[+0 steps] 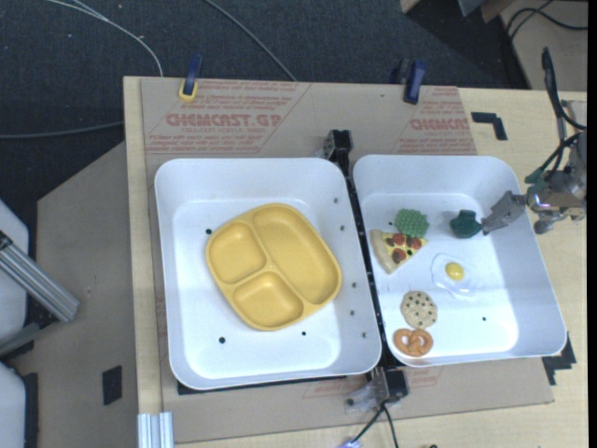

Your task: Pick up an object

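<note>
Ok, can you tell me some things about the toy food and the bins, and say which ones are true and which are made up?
1. The yellow divided plate lies in the left bin. True.
2. The pizza slice sits on the yellow plate. False: it lies in the right bin, next to the broccoli.
3. The fried egg is in the same bin as the cookie. True.
4. The pretzel is the food furthest from the camera. False: it lies nearest, just below the cookie.
5. The gripper is over the left bin. False: it is over the right bin, beside a dark green toy.
</note>
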Controlling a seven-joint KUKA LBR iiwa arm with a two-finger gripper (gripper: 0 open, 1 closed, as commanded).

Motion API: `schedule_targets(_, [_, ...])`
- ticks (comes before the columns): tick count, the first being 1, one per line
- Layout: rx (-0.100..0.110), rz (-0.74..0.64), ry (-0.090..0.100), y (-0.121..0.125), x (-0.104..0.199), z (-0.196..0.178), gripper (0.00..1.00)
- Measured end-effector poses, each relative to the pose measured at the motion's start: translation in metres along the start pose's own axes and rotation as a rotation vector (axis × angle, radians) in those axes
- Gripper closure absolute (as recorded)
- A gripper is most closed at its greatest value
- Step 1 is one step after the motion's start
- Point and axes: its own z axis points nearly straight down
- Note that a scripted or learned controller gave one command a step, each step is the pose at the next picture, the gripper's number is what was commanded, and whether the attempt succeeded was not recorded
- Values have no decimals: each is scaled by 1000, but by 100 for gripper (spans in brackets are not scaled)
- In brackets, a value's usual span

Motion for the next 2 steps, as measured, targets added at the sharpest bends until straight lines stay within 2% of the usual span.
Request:
schedule_targets(1, [0, 0, 0, 0, 0, 0, 0])
schedule_targets(2, [2, 0, 1, -2, -6, 43, 0])
